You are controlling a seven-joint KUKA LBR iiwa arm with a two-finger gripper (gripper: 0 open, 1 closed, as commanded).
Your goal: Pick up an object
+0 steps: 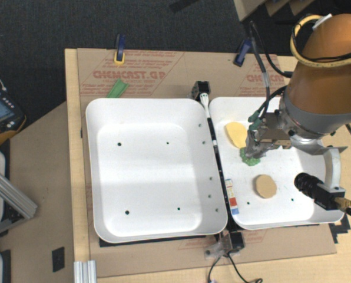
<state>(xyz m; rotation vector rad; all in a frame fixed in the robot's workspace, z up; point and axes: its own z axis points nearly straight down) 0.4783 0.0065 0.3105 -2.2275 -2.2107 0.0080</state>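
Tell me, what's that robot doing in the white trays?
The robot arm is reaching down into the right bin, with its tip right at a small green thing. A yellow piece and a round tan disc lie close by in the same bin. I can't tell whether it has grabbed the green thing.

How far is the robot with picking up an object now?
Done: the gripper is low in the right bin, at a green object. In hand: no lift is visible. Left: grasp and raise it; the yellow piece and tan disc rest in the bin.
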